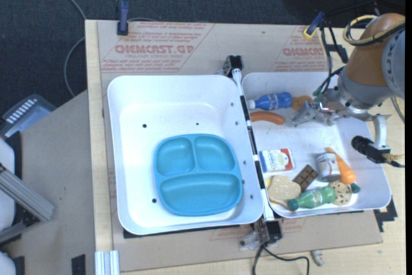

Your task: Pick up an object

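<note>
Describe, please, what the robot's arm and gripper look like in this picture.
The arm is a rounded grey body with an orange band above the wrist. Yellow and black cables loop beside that band. The gripper is a small metallic grey piece with thin fingers, reached by dark wiring.

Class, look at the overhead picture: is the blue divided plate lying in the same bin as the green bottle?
No. The blue divided plate lies in the left bin, while the green bottle lies in the right bin among the other items.

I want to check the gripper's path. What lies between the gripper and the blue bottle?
In the camera view, an orange piece lies between the gripper and the blue bottle, touching the bottle's end.
</note>
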Robot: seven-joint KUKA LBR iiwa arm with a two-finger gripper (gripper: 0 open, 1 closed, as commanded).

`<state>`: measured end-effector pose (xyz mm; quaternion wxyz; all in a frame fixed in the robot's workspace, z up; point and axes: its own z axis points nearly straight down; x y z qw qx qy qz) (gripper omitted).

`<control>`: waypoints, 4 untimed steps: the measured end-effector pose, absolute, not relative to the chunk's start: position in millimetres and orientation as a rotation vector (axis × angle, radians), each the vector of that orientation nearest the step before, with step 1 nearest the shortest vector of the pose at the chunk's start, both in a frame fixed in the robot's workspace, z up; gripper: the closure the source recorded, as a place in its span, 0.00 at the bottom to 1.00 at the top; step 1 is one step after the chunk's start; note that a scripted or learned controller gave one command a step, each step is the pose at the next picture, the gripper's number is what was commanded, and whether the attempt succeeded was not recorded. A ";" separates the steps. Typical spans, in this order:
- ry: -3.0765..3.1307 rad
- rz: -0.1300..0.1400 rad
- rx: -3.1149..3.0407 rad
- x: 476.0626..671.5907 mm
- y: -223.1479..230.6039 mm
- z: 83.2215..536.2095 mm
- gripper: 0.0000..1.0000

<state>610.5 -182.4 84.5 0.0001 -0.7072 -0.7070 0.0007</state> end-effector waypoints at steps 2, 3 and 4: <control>-2.207 0.031 -2.203 659.7 -98.0 79.2 0.00; -2.220 0.002 -2.222 594.1 -134.5 84.5 0.00; -2.221 0.001 -2.219 588.5 -97.7 85.9 0.00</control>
